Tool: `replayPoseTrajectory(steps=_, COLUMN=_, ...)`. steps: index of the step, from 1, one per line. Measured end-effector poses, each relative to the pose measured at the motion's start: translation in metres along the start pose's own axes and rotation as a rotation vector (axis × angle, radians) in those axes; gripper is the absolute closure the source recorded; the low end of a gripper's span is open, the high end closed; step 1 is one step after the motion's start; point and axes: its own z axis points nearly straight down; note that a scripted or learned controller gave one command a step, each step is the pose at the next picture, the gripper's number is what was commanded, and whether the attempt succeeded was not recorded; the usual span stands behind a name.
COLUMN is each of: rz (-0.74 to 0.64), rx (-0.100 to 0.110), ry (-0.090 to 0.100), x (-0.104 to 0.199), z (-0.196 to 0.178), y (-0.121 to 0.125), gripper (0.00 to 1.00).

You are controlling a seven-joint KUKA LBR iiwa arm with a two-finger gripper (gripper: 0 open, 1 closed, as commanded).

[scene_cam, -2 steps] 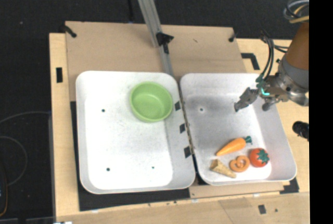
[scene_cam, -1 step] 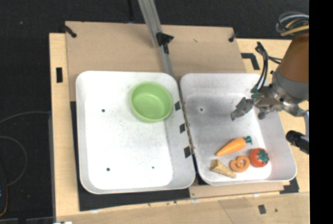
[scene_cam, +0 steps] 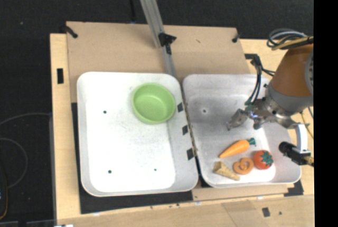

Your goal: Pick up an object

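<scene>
Camera view, right bin (scene_cam: 211,94): pincer (scene_cam: 244,119) hovering spread and empty, approach step by the look of it. Carrot (scene_cam: 235,148) lying at six o'clock from it, tomato (scene_cam: 262,159) and small biscuit-like bits (scene_cam: 235,168) beyond. Next: drop lower, straddle carrot, close. Arm's upper part cut off at three o'clock.

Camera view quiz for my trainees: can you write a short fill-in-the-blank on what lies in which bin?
The green bowl sits in the ____ bin.
The carrot lies in the ____ bin.
The tomato lies to the ____ of the carrot.
The gripper hovers over the ____ bin.
Missing words: left; right; right; right.
</scene>
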Motion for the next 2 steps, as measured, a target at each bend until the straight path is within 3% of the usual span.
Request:
replayPoseTrajectory(steps=1, rz=0.000, rx=-0.007, ry=-0.001, x=-0.001, z=0.043, y=0.001, gripper=0.00)
replayPoseTrajectory(steps=2, rz=0.004, rx=-0.011, ry=0.001, x=-0.002, z=0.032, y=0.002, gripper=1.00)
